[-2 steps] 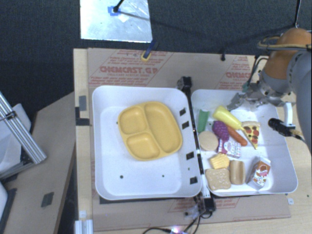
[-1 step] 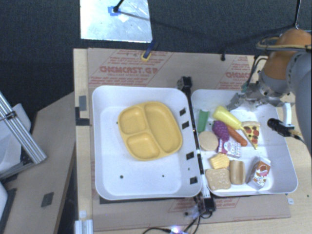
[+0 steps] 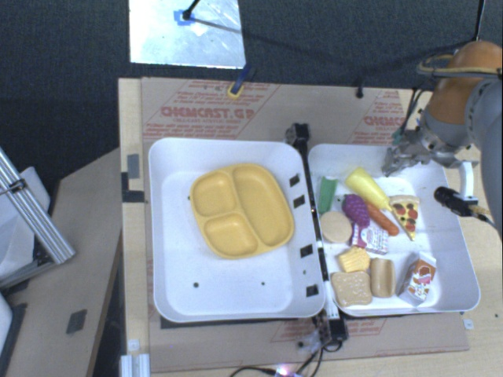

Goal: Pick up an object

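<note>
A grey KUKA arm with an orange band (image 3: 470, 60) reaches in from the upper right of the frame, its gripper (image 3: 402, 160) hanging over the upper right corner of the right-hand white bin (image 3: 464, 277). Whether the jaws are apart or together cannot be told from this angle, and nothing shows between them.

The toy food to be picked lies clustered in the middle of the right bin. A yellow corn cob (image 3: 367, 187) lies at a slant just below and left of the gripper, with a green piece (image 3: 327, 194) at the bin's left wall beside it. Below these sit purple grapes (image 3: 355, 209), an orange carrot (image 3: 383, 221) and a pizza slice (image 3: 405, 210) near the right. A round tan biscuit (image 3: 334, 227) lies left of a pink-and-white packet (image 3: 375, 239). Along the lower edge lie a yellow cheese wedge (image 3: 354, 259), a slice of toast (image 3: 351, 287), a bread roll (image 3: 382, 276) and a small carton (image 3: 419, 280).

In the left-hand white bin (image 3: 177, 289), centre frame, rests a yellow three-compartment plate (image 3: 240, 209). Both bins sit on a sheet of printed cardboard (image 3: 208, 108), with a shiny metal plate (image 3: 187, 20) beyond it at upper left.
</note>
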Motion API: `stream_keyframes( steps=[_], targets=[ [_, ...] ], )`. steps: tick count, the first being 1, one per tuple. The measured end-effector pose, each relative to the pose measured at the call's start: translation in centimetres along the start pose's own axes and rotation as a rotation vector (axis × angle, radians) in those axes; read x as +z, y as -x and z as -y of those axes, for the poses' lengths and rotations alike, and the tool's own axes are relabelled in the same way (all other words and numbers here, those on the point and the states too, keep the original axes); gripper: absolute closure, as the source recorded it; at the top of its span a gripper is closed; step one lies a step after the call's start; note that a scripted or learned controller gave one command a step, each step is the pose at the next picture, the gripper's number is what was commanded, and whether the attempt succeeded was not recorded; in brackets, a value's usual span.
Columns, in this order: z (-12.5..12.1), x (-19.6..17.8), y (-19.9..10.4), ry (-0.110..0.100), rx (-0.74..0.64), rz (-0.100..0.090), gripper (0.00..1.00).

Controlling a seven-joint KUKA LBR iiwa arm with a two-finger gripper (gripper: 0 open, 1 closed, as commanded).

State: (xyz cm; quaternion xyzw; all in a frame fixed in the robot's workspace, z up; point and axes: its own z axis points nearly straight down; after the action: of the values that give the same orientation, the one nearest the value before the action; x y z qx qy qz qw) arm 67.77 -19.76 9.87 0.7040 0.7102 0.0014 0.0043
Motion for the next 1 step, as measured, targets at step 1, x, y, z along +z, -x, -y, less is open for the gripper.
stream_keyframes(
  steps=[1],
  targets=[
    [0.28, -6.38, 0.47, 0.001, 0.007, -0.001, 1.00]
  ],
)
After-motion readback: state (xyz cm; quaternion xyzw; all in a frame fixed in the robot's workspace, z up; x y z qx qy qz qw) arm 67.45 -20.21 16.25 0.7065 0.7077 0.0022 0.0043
